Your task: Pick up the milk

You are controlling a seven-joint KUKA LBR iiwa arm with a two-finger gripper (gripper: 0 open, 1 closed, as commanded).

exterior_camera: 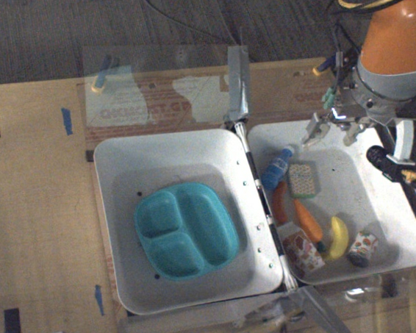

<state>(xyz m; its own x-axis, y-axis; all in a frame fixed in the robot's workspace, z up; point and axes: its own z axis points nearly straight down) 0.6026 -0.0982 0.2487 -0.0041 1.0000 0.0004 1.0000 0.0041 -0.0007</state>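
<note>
White-and-red milk carton (302, 248) lying flat, long axis up-left to down-right, pincer (331, 125) fingers apart, well above it

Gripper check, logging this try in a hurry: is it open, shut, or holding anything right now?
Gripper: open, holding nothing, above the back edge of the right bin, apart from the milk carton at the bin's front left.
</note>
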